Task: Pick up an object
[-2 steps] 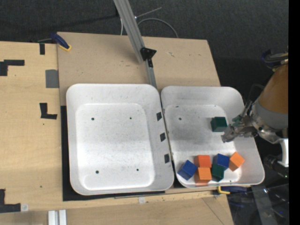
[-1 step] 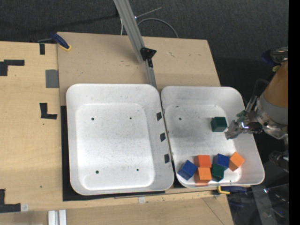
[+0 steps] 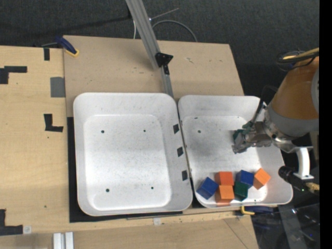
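The gripper (image 3: 240, 141) hangs over the middle of the right bin (image 3: 218, 110), reached in from the right, and whether it is spread or closed I cannot tell (it reads as a dark blur). The blocks cluster along that bin's near edge: blue block (image 3: 207, 187), two orange blocks (image 3: 225, 185), green block (image 3: 240, 191), another blue and orange beside them.

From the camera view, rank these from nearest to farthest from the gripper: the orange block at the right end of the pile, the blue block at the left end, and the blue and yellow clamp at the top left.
Gripper:
1. Right-end orange block, just below it, right bin.
2. Left-end blue block, down-left, right bin.
3. Clamp, far upper left on the bench.
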Controlling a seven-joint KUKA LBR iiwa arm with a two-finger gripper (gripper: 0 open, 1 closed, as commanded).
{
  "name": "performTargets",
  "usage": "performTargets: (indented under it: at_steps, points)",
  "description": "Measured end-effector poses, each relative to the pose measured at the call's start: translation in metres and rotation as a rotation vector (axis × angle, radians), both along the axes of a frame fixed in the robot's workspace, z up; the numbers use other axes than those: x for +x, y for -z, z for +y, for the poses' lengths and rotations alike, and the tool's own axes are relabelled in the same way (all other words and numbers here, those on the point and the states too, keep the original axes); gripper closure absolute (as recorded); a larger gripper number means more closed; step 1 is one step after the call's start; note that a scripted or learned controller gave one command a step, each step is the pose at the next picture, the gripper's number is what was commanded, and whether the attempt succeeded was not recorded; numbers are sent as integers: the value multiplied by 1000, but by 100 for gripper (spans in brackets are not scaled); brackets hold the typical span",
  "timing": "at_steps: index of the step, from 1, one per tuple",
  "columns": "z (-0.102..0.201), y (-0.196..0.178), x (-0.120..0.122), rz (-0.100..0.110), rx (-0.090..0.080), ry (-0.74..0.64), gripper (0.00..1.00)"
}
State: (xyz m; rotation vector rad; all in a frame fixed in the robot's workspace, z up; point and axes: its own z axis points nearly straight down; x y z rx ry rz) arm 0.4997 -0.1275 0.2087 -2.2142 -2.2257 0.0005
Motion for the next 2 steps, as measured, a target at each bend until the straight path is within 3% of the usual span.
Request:
performTargets:
  at_steps: [2]
  points:
    - [91, 2, 13, 1, 1, -1, 100]
